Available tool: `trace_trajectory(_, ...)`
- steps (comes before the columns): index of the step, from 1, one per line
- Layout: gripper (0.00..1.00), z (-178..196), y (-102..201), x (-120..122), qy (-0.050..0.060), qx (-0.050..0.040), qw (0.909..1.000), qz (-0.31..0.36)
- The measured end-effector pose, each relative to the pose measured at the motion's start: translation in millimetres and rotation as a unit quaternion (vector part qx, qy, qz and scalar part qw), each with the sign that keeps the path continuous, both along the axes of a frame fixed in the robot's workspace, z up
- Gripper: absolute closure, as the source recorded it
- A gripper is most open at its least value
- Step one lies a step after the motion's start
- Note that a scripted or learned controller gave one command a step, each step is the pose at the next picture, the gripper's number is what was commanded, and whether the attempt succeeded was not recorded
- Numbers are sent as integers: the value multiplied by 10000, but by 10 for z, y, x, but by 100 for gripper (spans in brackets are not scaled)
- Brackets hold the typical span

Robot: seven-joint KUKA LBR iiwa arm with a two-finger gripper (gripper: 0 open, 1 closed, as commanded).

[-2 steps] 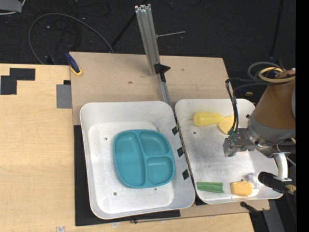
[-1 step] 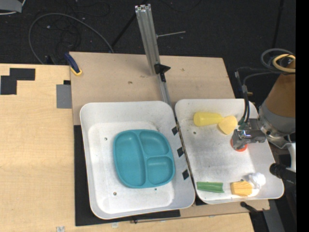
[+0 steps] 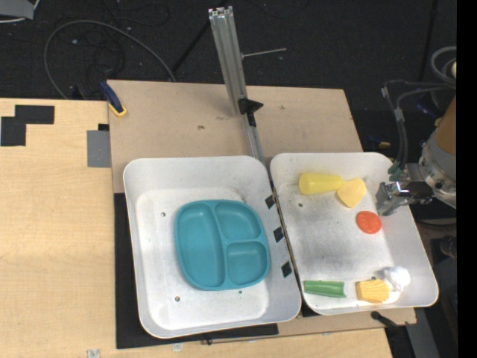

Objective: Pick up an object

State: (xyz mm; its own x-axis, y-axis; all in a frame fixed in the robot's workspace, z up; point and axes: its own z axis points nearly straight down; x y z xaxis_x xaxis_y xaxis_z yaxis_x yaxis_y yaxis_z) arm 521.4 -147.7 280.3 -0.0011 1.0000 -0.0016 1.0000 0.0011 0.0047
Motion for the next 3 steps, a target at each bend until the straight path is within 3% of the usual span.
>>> trace_trajectory(3,100,-218,1519,491,33,12,10000,15)
